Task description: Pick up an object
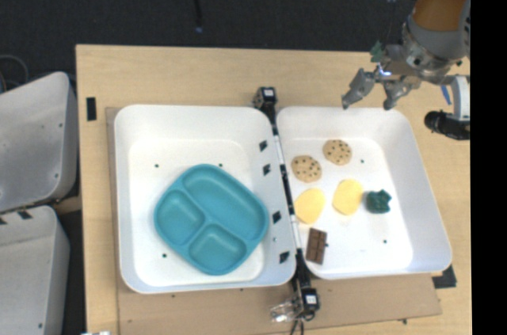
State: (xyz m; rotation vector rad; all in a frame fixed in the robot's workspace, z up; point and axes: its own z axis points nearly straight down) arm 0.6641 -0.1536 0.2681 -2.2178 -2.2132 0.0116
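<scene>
Even, bright overhead light, soft faint shadows. White bins [198, 119] near blown out, mild glare on the teal tray [210, 218]. Overall soft, low-res; arm [440, 5] at right slightly blurred. Background dark.

The gripper [371, 97] hangs open above the right bin's [412, 167] far rim, two cookies [306, 167], yellow pieces and a chocolate bar [317, 245] lying below.

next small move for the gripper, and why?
Probably move toward the camera and down over the nearer chocolate-chip cookie. The gripper hangs open above the right bin's far rim with nothing between its fingers, and that cookie lies closest, flat and apart from the others.
</scene>
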